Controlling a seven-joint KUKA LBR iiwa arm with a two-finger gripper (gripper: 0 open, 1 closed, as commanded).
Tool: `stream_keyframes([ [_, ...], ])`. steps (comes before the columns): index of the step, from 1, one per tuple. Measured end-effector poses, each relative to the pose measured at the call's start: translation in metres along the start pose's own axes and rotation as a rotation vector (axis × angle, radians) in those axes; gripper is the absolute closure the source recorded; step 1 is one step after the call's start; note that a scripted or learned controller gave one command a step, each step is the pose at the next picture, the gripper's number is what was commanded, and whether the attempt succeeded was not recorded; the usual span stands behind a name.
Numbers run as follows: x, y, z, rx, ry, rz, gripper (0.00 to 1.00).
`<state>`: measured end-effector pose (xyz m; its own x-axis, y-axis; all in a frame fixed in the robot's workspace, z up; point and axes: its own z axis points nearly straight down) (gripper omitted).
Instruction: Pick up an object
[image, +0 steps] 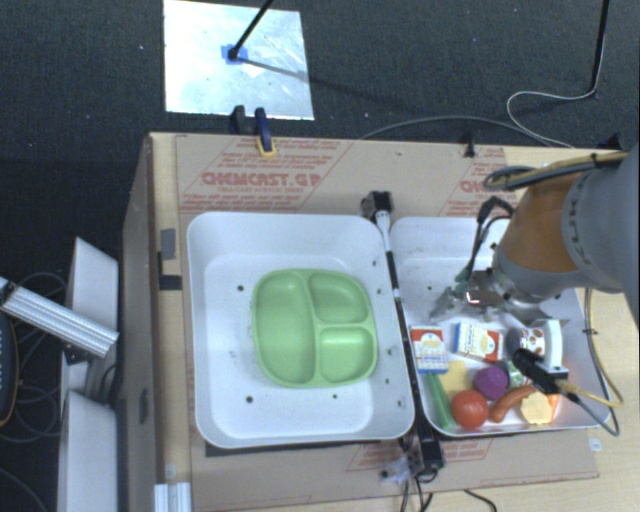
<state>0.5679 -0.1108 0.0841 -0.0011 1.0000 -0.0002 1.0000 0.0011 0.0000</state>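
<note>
Several small toys crowd the near end of the right bin (425, 240), so the tool (462, 296), whose grip I cannot tell, should drop squarely over one isolated piece such as the red tomato (469, 408), away from the wall.

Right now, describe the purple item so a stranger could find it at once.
Look in the right-hand white bin, at the heap of toy food along its near edge. The purple ball sits mid-heap, just above the red tomato; it is the only purple thing there.
</note>
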Motion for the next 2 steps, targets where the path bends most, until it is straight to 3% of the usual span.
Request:
stream_keyframes([
  [1,-0.071,0.011,-0.079,-0.005,-0.003,0.001,0.00],
  [2,-0.066,-0.040,-0.004,-0.009,-0.001,0.000,0.00],
])
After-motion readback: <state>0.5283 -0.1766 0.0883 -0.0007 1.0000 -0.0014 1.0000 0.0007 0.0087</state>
